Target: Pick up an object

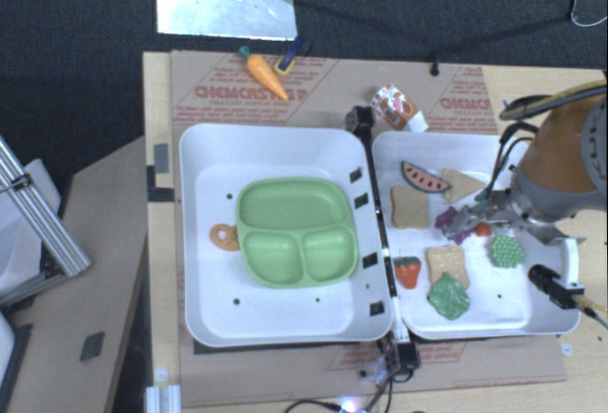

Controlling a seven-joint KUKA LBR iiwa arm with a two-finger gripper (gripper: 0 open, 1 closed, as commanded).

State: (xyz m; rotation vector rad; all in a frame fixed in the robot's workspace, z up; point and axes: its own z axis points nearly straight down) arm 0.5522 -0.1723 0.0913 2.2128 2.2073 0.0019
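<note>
1. Where the arm [560, 164] reaches in over the right bin [513, 318], we see our claw [467, 219] low among the toy foods, its tip at a purple grape cluster [448, 221].
2. We cannot tell whether the claw is spread or closed; its tip is blurred against the grapes and a small red piece [484, 231] that sits right beside it.
3. Nothing is clearly lifted: the grapes look to lie on the bin floor, touching or just under the claw.
4. Just past the claw, away from the arm, lies a tan bread slice [410, 208]; above that, a watermelon wedge [425, 178], with another tan piece [463, 183] near it.
5. Below the claw sit a cracker [446, 262] and a leafy green piece [448, 298]; a strawberry [408, 272] lies further off toward the bins' divider.
6. A green bumpy ball [506, 252] rests near the claw, under the arm's wrist.
7. Well apart from the claw, the left bin [204, 240] holds a green divided tray [296, 231] and a small orange ring [224, 237].
8. On the worktop [190, 88] beyond the bins we see a carrot [265, 76] and a small packet [397, 107].
</note>
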